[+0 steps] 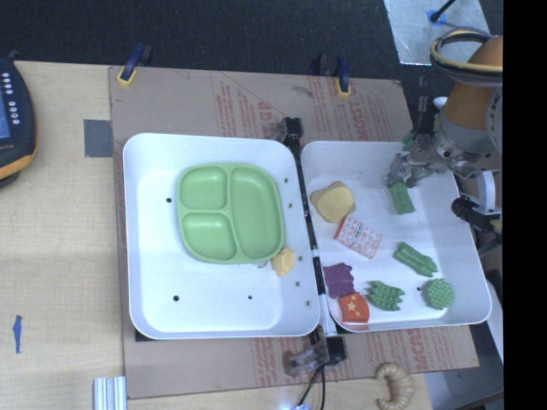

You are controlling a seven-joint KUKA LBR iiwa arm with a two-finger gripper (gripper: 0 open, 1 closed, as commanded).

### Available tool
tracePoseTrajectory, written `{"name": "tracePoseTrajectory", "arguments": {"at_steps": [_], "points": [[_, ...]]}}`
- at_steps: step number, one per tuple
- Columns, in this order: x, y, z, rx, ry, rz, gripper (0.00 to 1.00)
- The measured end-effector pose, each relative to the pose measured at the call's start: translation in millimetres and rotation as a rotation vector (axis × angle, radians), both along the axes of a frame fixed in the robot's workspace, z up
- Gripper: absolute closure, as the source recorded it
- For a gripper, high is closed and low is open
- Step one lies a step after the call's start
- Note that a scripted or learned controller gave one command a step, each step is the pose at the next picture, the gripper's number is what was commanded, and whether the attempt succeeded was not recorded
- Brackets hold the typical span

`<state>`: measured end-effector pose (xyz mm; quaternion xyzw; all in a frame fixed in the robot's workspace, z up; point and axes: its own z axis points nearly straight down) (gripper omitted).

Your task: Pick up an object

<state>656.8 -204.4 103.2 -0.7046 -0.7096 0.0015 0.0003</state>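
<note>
1. Nearest the camera, a tan curled piece (395, 384) lies on the bench outside both bins, well below the claw.
2. Claw (403, 176) sits low over the right bin (479, 293), upper part, with the arm's orange band (468, 101) above it.
3. Green stick-shaped item (401, 198) lies directly under the claw tips, touching or nearly so; cannot tell whether the claw is spread or pressed together, or pinching it.
4. Left of the claw: yellow piece (333, 202), pink patterned packet (358, 237).
5. Below the claw: green pod (415, 260), round green item (438, 294), leafy green item (385, 295), purple piece (338, 277), red piece (354, 309).
6. Far left of the claw: left bin (149, 314) with a green divided plate (231, 213).
</note>
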Motion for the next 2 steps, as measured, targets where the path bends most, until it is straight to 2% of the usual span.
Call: {"name": "tracePoseTrajectory", "arguments": {"at_steps": [1, 2], "points": [[-0.1, 49.0, 106.3, 0.002, -0.003, -0.001, 1.0], [-39.6, 149.0, 155.8, 0.003, 0.004, -0.003, 1.0]]}}
